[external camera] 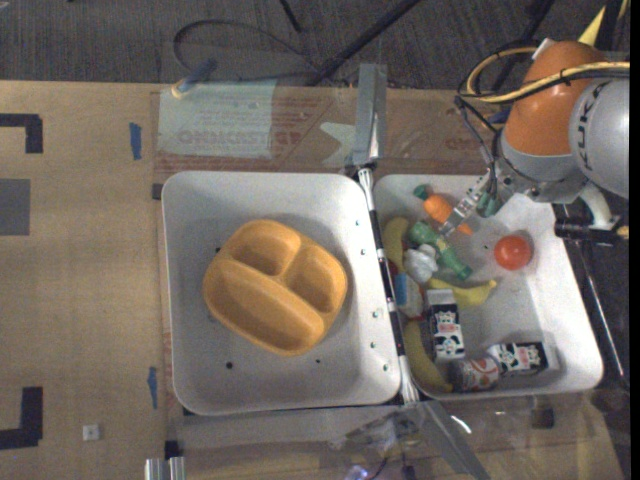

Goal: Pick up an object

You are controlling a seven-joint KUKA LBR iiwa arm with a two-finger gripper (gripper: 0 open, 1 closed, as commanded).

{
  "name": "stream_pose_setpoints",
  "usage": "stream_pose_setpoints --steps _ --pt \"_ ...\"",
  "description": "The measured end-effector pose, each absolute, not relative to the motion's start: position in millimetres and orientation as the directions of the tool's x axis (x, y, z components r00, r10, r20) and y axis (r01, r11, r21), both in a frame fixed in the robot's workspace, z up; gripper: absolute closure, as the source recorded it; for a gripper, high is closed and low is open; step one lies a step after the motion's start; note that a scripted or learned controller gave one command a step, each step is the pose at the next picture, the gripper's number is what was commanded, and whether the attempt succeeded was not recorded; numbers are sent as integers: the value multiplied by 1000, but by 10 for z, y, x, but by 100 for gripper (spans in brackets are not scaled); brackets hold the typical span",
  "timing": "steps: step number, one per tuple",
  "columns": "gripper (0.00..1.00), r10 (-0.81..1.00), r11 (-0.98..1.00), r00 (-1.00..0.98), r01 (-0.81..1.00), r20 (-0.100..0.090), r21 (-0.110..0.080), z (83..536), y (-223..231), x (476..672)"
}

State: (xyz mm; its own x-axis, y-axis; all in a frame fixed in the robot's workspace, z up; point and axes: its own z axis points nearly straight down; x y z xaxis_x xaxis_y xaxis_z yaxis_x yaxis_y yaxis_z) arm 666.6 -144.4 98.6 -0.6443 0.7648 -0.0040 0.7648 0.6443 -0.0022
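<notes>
- the gripper [462,215] hangs over the right bin's [575,298] upper part, just above the green bottle [440,246], whose long axis runs down-right.
- whether the fingers are spread or closed, i cannot tell.
- crowded ground: orange carrot [437,207] just beside, red tomato [512,252] near, banana [462,291] below.

Arm [585,118] ran off the right edge, cut short. Gripper [462,213] too small and blurred to read. Banana [422,353] lay partly hidden under the milk carton [445,333]. Bottle [440,251] label was unreadable.
</notes>
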Motion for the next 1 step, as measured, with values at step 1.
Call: stream_pose_setpoints --steps 1 --pt "100 741 672 -672 741 -7 6 2108 -952 6672"
